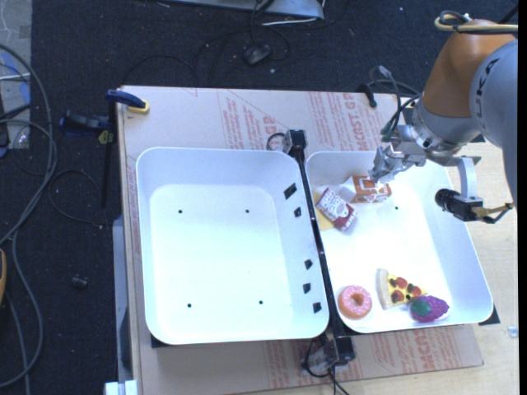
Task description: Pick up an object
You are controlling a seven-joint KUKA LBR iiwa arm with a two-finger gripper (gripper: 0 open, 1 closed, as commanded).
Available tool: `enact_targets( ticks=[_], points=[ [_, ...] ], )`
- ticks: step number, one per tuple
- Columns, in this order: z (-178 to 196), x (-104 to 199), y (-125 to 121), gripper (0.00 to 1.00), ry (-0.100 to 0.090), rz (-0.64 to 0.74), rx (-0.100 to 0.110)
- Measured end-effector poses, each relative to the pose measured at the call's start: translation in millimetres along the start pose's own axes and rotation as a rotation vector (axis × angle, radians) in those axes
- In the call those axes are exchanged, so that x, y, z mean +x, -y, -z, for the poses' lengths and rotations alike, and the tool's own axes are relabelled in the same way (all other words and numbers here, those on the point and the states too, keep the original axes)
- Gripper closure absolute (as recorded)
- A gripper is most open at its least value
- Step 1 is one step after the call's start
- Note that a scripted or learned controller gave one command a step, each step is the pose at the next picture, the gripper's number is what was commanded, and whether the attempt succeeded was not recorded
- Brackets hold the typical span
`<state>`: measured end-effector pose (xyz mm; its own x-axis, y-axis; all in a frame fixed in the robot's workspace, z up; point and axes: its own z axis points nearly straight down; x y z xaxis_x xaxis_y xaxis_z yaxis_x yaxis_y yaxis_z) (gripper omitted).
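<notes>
Two white bins sit side by side on the bench point(247, 109), split by a black divider strip point(311, 229). Camera view, looking down at a slant: the left bin point(156, 171) takes up the left half of the bench. The right bin point(461, 262) holds all the objects.

Far end of the right bin, near the divider: a small red-and-white packet point(336, 208), lying tilted. Just beside it, toward the bin's far edge, a small orange-and-white carton point(370, 190).

Near edge of the right bin, three items in a row: a pink donut point(355, 301) closest to the divider, then a pizza slice point(397, 289), then a purple grape bunch point(429, 308) toward the near right corner. Pizza slice and grapes look to be touching; the donut is a bit apart from them.

The arm point(469, 81) comes in from the right over the bench's far right corner, w/ the orange band up top. The gripper point(385, 169) points down at the bin's far end, right over the carton, approx. touching its top. Can't tell if the tips are spread or closed, or if they grip the carton; too small and blurred.

A blue-and-yellow clamp point(128, 99) sits at the bench's far left corner. Cables trail on the dark floor point(74, 23) around the bench.
</notes>
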<state>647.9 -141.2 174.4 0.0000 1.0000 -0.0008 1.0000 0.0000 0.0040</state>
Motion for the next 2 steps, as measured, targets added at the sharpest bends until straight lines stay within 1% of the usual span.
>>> enact_targets(
  ticks=[1,2],
  points=[
    [41.8,-0.1,-1.0,1.0,0.0,0.0,0.0],
    [34.7,48.0,6.2,1.0,-0.002,0.004,0.004]
  ],
)
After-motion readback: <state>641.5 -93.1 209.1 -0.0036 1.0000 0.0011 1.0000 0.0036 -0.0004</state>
